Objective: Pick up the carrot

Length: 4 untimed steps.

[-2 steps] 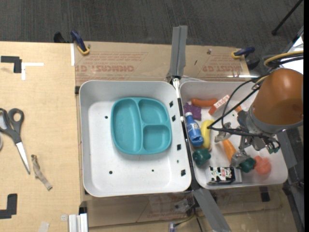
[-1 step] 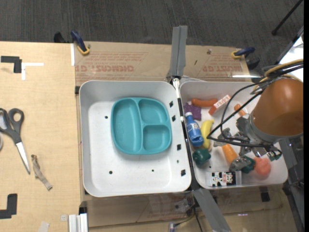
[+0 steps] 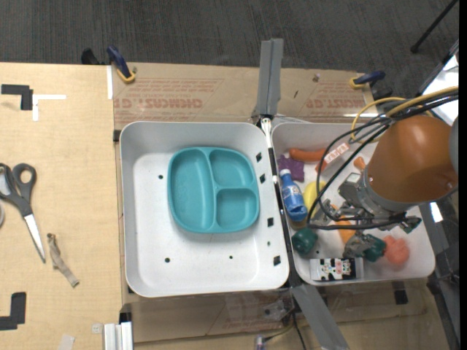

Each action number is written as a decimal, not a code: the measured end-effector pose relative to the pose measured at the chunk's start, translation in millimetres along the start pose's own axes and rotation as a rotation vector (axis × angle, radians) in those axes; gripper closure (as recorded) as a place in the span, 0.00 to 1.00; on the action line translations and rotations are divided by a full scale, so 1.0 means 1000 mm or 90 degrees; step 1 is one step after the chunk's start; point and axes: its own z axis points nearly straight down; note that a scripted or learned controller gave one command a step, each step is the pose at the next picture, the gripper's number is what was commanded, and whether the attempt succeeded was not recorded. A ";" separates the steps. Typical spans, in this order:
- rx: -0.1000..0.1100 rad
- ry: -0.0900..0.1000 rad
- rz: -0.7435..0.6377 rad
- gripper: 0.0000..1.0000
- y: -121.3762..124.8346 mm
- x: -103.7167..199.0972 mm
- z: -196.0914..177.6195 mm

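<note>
We note the arm (image 3: 412, 159) hanging low over the right bin (image 3: 419, 268), its orange band hiding much of the clutter; the left bin (image 3: 139, 261) holds a teal divided plate (image 3: 214, 189). The carrot (image 3: 308, 154) lies along the right bin's far wall, beside a blue bottle (image 3: 293, 199) and a yellow item (image 3: 315, 194); the gripper (image 3: 361, 221) sits nearer the bin's middle — well short of it. Finger state: we cannot tell. Our judgement: move toward the far wall, align the jaws across the carrot's narrow axis, then descend — avoiding the bottle.
</note>
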 end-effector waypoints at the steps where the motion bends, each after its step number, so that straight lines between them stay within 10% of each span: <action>1: -0.004 0.002 0.002 1.00 0.001 0.000 -0.008; 2: -0.012 0.011 0.070 1.00 -0.022 0.007 -0.197; 4: -0.012 0.006 0.075 1.00 -0.024 0.004 -0.214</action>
